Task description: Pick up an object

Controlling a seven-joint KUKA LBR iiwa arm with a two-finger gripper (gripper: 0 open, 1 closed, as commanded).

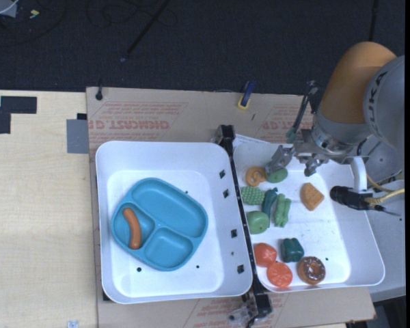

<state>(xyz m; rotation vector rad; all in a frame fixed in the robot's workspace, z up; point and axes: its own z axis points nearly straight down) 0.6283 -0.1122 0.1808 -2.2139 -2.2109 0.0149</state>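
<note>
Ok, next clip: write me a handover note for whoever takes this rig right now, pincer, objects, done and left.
Pincer: hovering over the back of the right bin, fingers spread, nothing between them.
Objects: green piece and small orange ring just below the pincer; orange wedge, more green toys, two red pieces and a doughnut lie nearer the front.
Left bin: blue tray with a sausage.
Done: nothing lifted.
Left: grasp and raise one object.

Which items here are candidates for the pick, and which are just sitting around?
In play:
gripper
green piece beside it
orange ring
orange wedge
other toy foods in the right bin

Lying about:
blue divided plate in the left bin
sausage in the plate
yellow clamp on the cardboard
</note>
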